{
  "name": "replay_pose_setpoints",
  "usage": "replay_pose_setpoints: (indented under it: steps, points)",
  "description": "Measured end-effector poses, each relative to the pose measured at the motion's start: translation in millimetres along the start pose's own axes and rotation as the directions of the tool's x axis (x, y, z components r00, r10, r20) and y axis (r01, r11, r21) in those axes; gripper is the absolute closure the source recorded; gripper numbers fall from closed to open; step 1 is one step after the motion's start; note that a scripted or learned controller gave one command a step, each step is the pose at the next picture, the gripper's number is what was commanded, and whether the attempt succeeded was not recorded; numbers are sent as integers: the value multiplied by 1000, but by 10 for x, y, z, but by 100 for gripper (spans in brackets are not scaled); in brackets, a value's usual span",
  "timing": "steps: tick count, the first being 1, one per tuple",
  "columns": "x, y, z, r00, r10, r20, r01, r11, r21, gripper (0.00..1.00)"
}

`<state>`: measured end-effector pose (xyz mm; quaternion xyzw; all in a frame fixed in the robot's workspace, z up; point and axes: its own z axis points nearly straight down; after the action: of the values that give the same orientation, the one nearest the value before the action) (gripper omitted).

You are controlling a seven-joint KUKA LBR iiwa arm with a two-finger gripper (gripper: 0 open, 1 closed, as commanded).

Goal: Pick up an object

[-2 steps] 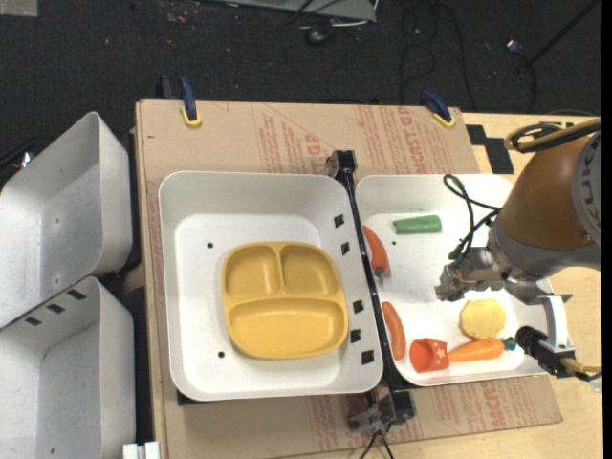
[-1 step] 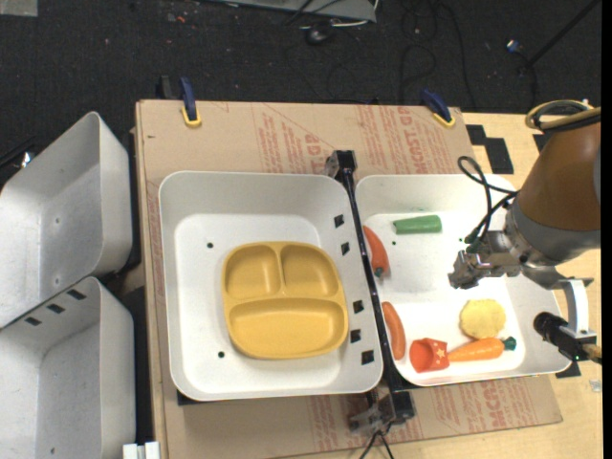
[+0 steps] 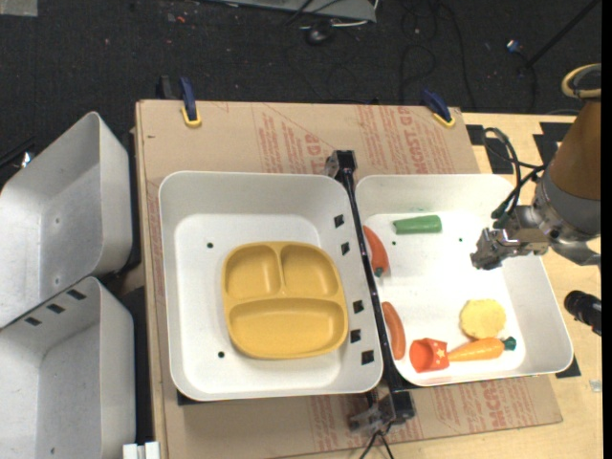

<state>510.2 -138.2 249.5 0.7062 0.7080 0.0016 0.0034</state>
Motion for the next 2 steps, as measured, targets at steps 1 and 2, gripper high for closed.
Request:
replay_pose_setpoints:
  steps: [1,2]
  points:
    - [412,141,53,1000,-3,-2,3,1000,6,100]
    - [950,250,186,1000,-5,-4,5,1000,9,100]
